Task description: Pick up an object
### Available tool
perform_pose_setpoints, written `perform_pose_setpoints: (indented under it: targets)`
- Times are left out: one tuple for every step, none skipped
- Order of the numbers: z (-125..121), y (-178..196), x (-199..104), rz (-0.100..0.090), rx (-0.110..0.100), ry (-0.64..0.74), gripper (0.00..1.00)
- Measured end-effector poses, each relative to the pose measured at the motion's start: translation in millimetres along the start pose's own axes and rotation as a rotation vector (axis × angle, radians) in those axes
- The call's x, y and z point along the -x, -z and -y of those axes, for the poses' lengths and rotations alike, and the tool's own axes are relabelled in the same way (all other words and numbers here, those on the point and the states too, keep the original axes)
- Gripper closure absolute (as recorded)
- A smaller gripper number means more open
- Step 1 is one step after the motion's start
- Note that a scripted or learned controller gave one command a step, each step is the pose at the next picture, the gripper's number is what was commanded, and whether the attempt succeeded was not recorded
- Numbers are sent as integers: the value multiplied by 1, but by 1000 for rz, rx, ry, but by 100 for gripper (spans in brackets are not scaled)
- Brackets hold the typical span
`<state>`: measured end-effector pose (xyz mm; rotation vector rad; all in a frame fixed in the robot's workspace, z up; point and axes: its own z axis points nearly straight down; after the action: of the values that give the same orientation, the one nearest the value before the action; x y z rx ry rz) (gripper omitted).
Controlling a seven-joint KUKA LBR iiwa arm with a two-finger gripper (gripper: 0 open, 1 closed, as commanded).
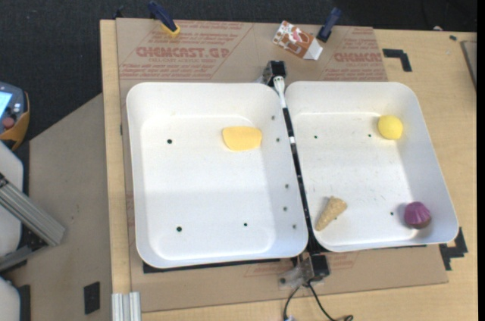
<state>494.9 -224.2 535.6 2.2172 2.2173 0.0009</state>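
Note:
A flat yellow oval object (242, 138) lies in the left bin (151, 183), toward its back right. In the right bin (364, 96) a yellow ball (390, 127) rests near the back right corner. A purple round object (416, 215) sits at that bin's front right corner. A tan cone-shaped piece (330, 212) lies near its front left.
Both white bins sit on a brown board (204, 47) held by blue clamps (162, 17) at the back. A small red and white packet (297, 39) lies on the board behind the bins. Cables run at the front centre (307, 282).

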Motion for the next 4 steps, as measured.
perform_pose_setpoints:
  targets:
    - [0, 0, 0, 0, 0, 0, 0]
    - [0, 0, 0, 0, 0, 0, 0]
    - [0, 0, 0, 0, 0, 0, 0]
    - [0, 0, 0, 0, 0, 0, 0]
